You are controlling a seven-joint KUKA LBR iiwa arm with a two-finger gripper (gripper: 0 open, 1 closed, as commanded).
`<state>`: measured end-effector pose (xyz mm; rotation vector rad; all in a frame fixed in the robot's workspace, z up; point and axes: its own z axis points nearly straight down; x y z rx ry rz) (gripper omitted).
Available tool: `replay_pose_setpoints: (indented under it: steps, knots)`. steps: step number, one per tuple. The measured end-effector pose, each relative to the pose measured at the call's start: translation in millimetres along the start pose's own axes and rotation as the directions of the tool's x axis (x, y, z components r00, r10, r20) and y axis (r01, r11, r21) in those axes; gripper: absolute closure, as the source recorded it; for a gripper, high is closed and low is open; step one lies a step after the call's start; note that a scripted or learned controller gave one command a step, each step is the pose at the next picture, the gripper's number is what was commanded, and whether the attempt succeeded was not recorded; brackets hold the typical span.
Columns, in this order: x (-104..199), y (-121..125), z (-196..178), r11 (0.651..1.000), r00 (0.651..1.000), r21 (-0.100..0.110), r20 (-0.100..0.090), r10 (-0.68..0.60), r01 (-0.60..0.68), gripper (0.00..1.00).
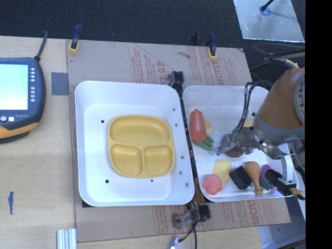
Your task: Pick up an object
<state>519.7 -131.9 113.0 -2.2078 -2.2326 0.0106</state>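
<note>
arm: grey KUKA with the orange band [284, 100] comes in from the right, over the right bin [220, 95]
pincer: gripper [228, 145] low over the middle of the right bin, tip pointing left; metal parts blur together, can't tell if released or clenched, nothing visibly between them
nearest object: toy carrot [197, 125], red-orange with green leaves at its lower end, lies lengthwise just left of the pincer tip, close to the wall between the bins; leaves sit near the tip, contact not clear
yellow piece behind carrot: pale yellow bit [208, 125] peeks out on the carrot's right side, up-left of the pincer
below pincer: yellow lumpy toy [223, 168], just under the tip, apart from it
pink toy: pink round item [212, 184] at the bin's near-left corner, touching the yellow lumpy toy, further below the pincer
black block: black block [240, 178] tilted, below and slightly right of the pincer
drumstick: brown drumstick toy [253, 176] just right of the black block, running toward the near wall
purple/green bits: small purple toy [266, 171] near the bin's right end, partly under the arm hardware
left bin: left bin [88, 139] holds a yellow divided plate [141, 145], three compartments, well left of the pincer
bench extras: teach pendant [18, 97] at far left edge
</note>
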Motion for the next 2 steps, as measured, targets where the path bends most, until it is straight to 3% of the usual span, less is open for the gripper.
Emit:
replay_pose_setpoints:
  steps: [1, 2]
  knots:
    - [-19.7, 28.6, 21.4, 1.000, 1.000, -0.003, -0.004, 0.007, -0.007, 0.00]
    - [-20.3, 28.5, 11.4, 1.000, 1.000, -0.001, -0.005, 0.004, -0.004, 1.00]
